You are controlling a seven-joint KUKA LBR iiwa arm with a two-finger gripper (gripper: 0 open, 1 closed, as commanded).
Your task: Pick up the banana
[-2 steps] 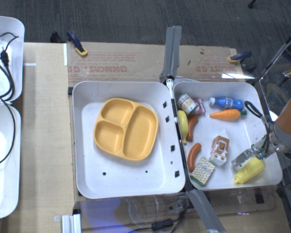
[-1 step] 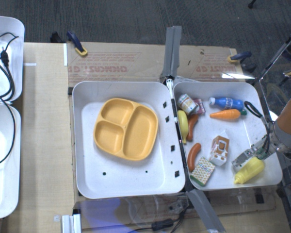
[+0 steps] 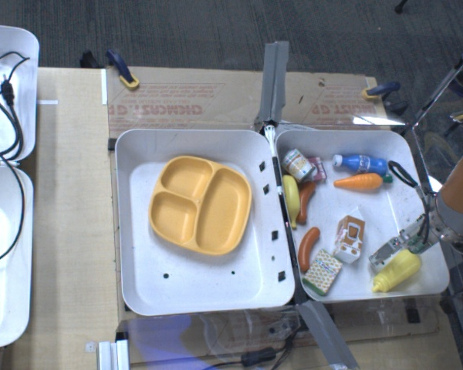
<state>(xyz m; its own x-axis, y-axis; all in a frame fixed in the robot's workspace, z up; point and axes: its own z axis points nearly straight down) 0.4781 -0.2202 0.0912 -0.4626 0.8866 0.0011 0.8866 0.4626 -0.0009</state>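
Jaws (image 3: 387, 254) state: cannot tell; banana (image 3: 292, 198) well apart to jaws' left, touching sausage (image 3: 305, 196) and bin wall (image 3: 275, 206); risk: crowding deflects grasp onto neighbour.

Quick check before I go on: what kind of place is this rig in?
Probably a robotics lab, not a kitchen: two white bins clamped to a cardboard-covered bench, toy food such as the banana and carrot, and loose cables at the left.

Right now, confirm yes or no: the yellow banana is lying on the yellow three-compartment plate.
No, the yellow banana lies in the right white bin against its left wall, while the yellow three-compartment plate sits in the left white bin.
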